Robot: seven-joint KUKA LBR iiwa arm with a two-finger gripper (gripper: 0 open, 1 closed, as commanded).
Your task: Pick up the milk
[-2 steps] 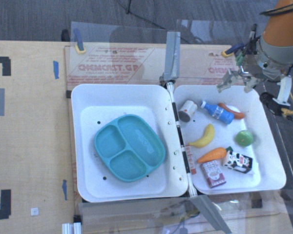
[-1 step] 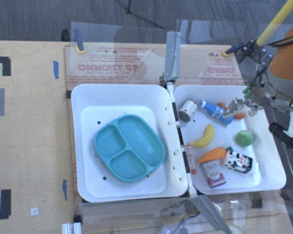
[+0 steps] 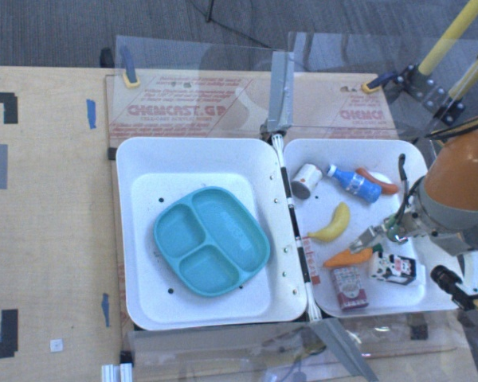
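Observation:
The milk is a small white carton with black cow patches. It lies near the front right corner of the right bin. My gripper hangs over that bin, just behind the milk in the image and above the right end of an orange carrot. The carton sits apart from the gripper, on the bin floor. The grey arm with its orange band reaches in from the right.
Also in the right bin are a yellow banana, a blue bottle, a sausage, a white cup and a red box. The left bin holds a teal divided plate.

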